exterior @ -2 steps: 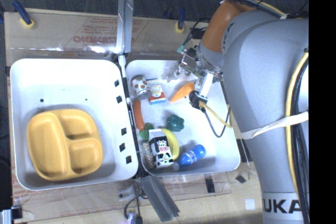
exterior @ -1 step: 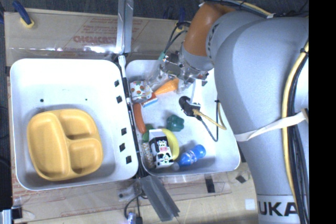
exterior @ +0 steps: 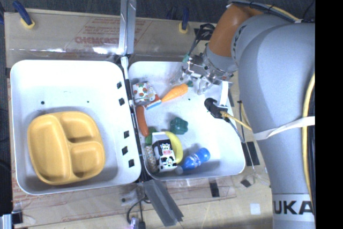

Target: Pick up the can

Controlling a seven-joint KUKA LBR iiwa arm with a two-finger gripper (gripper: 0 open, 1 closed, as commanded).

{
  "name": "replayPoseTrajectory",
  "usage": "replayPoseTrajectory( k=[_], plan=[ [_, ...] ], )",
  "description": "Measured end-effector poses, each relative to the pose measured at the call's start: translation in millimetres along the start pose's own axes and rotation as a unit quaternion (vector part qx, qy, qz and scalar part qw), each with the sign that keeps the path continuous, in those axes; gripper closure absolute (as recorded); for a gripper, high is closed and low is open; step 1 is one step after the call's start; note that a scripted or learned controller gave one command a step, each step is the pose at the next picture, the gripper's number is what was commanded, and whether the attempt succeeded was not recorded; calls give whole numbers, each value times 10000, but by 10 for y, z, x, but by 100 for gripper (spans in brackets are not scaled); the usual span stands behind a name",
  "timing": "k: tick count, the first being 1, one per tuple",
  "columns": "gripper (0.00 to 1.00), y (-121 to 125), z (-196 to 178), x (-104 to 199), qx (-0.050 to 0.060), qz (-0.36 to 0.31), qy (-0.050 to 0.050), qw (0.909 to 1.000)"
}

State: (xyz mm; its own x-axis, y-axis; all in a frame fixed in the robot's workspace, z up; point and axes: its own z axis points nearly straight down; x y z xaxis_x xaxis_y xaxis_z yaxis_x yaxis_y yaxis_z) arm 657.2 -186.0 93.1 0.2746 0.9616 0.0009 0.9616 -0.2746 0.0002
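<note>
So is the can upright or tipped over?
Tipped. The can lies on its side at the right bin's front edge, its printed label facing up, resting against the banana.

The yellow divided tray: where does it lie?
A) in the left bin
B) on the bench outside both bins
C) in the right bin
A: the yellow divided tray rests on the floor of the left bin, apart from the clutter in the right bin.

Bright even light, soft shadows, slightly grainy
</note>
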Motion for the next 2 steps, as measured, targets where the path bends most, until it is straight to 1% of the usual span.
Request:
replayPoseTrajectory(
  k=[1,2],
  plan=[
    [0,35,-575,-99,-1,-276,0,9996],
    [0,-612,-1170,-342,12,-642,-4,9979]
  ],
)
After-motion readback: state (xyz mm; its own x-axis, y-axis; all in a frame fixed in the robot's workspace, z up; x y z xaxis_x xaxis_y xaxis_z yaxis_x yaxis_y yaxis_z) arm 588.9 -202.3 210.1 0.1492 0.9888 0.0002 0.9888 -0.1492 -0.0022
